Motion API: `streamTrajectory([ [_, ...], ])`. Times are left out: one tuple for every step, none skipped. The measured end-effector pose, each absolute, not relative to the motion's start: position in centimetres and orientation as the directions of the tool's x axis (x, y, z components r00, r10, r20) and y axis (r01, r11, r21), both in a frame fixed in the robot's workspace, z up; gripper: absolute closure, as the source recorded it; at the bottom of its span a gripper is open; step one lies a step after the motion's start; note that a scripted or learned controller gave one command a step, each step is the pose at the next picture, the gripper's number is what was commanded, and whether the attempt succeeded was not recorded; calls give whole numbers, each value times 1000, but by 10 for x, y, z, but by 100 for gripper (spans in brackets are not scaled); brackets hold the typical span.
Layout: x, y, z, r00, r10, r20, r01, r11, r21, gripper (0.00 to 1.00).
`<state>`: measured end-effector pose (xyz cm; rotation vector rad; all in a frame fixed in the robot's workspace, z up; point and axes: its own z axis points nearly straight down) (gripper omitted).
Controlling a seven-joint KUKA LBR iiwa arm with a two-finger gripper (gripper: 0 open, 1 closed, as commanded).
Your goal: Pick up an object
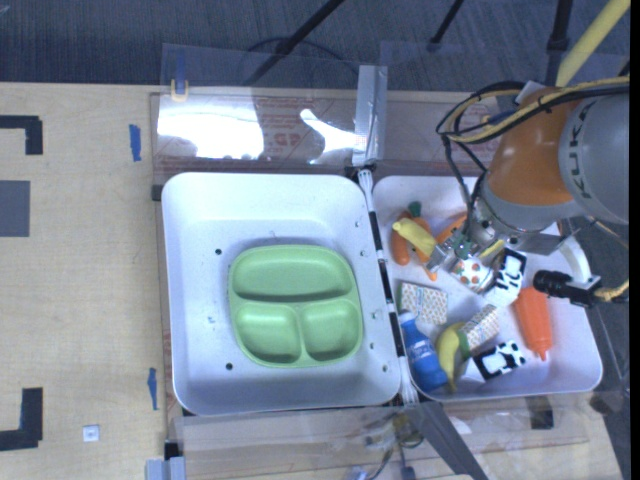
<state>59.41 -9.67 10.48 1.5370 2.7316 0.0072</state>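
Two white bins (190, 268), one green tray (295, 303), one gripper (462, 253) (grip state unclear) above clutter.

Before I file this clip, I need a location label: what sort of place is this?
Probably a robotics lab bench: two white bins side by side, a green divided tray, and a robot arm over toy clutter.

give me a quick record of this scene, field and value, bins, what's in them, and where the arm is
left bin: holds a green divided tray
right bin: a jumble of small items, among them an orange carrot-shaped toy, a blue item and a yellow item
arm: reaches in from the right, over the right bin
gripper: low among the items; grasp unclear
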Motion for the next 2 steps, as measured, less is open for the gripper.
streamTrajectory([
  [640,-42,215,-310,951,-1,951,310,-1,100],
  [621,37,182,-173,985,1,985,173,-6,100],
])
